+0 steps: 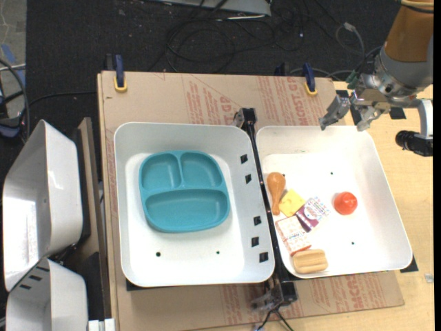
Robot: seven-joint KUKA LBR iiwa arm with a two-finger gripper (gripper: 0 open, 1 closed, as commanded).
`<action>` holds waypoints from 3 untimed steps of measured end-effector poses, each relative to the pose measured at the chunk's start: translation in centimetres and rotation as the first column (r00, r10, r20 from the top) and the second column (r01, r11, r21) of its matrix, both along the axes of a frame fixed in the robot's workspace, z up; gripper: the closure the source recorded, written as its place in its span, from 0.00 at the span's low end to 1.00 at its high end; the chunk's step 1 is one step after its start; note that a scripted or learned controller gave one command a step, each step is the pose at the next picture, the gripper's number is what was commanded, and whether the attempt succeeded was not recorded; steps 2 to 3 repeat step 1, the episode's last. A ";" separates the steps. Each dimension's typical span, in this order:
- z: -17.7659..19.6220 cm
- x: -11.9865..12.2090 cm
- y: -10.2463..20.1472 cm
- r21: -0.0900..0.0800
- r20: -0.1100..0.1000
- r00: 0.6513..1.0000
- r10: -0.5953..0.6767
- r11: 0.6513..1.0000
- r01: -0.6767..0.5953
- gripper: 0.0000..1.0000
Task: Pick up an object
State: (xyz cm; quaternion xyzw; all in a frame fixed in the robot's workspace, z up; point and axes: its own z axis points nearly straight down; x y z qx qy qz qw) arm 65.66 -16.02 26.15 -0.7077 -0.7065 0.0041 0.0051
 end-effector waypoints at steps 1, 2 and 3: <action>0.9 0.2 0.1 -0.002 0.013 1.000 0.003 1.000 -0.003 0.00; 0.9 0.2 0.1 -0.002 0.013 1.000 0.003 1.000 -0.003 0.00; 0.9 0.2 0.1 -0.002 0.013 1.000 0.003 1.000 -0.003 0.00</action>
